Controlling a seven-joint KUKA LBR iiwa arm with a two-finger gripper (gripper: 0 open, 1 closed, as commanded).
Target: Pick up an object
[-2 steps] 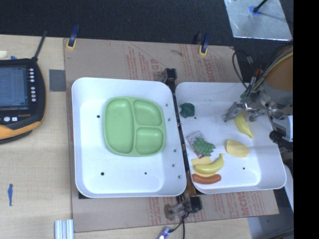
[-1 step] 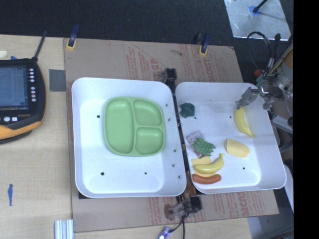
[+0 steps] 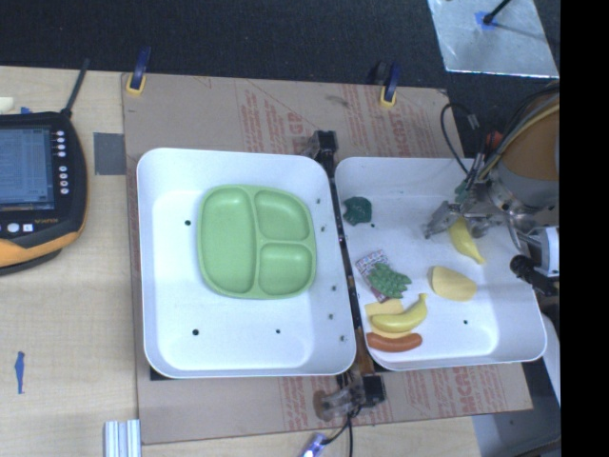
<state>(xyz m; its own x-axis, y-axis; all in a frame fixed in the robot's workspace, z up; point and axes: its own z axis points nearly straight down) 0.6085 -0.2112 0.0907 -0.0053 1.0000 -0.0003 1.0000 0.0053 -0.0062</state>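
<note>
Reaching in from the right, the arm (image 3: pixel 533 155) has its gripper (image 3: pixel 461 219) low inside the right bin (image 3: pixel 495 346), and whether it is spread or pressed together cannot be told from this slant. A small yellow piece (image 3: pixel 466 241) lies directly at the gripper, touching or just below it, its long axis running diagonally from upper left to lower right; it cannot be confirmed as held. Just below that lies a pale yellow wedge (image 3: pixel 452 283), near but apart. Further left in the same bin sit a banana (image 3: pixel 398 315), touching a red sausage (image 3: pixel 393 342) beneath it, a bunch of green grapes (image 3: pixel 387 279) on a printed wrapper, and a dark green piece (image 3: pixel 358 210) near the dividing wall. The left bin (image 3: pixel 171 255) carries a green divided plate (image 3: pixel 256 242). In my judgement the small yellow piece is the nearest candidate; open floor surrounds it to the left and above, while the bin's right wall and the arm itself crowd the right side. The counter (image 3: pixel 67 331) carries a teach pendant (image 3: pixel 38 193) well apart.
</note>
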